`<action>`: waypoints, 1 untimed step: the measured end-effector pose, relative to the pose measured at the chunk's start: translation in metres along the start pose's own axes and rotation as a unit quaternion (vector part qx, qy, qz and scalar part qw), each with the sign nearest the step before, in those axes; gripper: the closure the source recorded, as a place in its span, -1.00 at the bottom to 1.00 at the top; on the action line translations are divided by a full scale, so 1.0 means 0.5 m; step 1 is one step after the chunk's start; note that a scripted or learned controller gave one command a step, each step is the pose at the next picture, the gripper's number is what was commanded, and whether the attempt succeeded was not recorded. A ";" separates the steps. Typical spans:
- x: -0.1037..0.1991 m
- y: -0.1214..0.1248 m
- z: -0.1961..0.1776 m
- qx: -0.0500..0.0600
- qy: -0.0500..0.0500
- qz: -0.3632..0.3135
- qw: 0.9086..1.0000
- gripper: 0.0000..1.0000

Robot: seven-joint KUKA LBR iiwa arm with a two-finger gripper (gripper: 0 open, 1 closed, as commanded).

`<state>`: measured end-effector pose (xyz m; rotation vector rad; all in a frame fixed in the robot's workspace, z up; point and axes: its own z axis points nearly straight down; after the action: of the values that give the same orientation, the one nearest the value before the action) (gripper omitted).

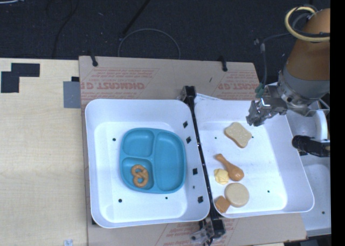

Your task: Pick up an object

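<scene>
Two white bins [102, 131], one blue plate [161, 158], one pretzel [140, 175], five other food pieces [237, 134].

Two white bins [102, 131] are showing smooth, slightly glossy plastic. In the left one a blue divided plate [152, 159] is looking like matt plastic, smooth all over. Under the bins a brown cardboard sheet [161, 77] is lying dull and papery, with red print. The table [38, 158] at the left of the frame is showing pale wood grain, matt. Across the top, dark cloth [161, 13] is looking rough and woven. The arm's [307, 50] shell is gleaming softly, grey and orange.
</scene>
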<state>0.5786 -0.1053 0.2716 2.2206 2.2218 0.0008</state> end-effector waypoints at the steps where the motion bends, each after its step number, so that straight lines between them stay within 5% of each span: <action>1: 0.118 0.019 0.003 0.001 0.001 -0.002 1.000 1.00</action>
<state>0.5879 -0.0461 0.2701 2.2179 2.2280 -0.0003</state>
